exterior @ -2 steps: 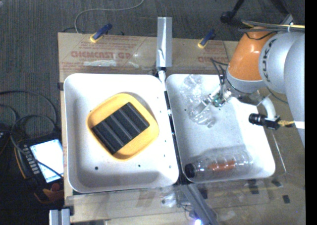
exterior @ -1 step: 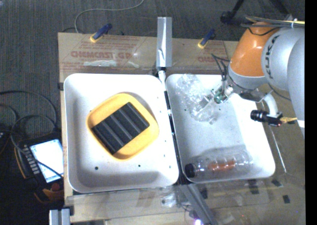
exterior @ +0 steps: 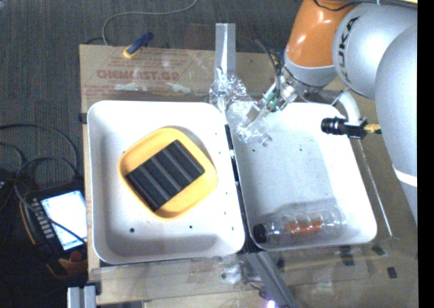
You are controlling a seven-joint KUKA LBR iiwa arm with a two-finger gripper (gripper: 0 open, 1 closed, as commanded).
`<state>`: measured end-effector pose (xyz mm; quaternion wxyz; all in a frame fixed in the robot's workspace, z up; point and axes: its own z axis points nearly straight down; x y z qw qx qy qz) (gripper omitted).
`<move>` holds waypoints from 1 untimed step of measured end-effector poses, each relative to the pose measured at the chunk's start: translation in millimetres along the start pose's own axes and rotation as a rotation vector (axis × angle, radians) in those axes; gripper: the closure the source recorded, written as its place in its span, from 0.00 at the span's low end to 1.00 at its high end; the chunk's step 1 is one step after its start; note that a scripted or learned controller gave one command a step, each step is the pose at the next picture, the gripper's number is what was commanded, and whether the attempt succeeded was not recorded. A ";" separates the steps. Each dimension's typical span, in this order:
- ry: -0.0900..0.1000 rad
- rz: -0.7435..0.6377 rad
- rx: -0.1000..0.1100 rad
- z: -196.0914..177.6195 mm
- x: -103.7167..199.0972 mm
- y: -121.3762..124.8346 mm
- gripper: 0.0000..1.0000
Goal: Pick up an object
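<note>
Gripper (exterior: 254,120) hangs low over the right bin's (exterior: 298,157) far-left corner, whether spread or pressed together I cannot tell; clear plastic bottle (exterior: 298,225) lies along the near wall, well apart; yellow-and-black scrubber (exterior: 168,172) fills the left bin (exterior: 108,123).

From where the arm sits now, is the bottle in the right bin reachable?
Probably yes. The bottle lies along the right bin's near wall with nothing on top of it, and the arm hangs over the same bin's far end. The wall beside it may crowd a grasp.
</note>
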<state>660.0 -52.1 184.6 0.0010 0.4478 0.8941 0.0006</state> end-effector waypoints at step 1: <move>-0.001 -0.001 -0.001 -9.4 0.4 1.0 1.00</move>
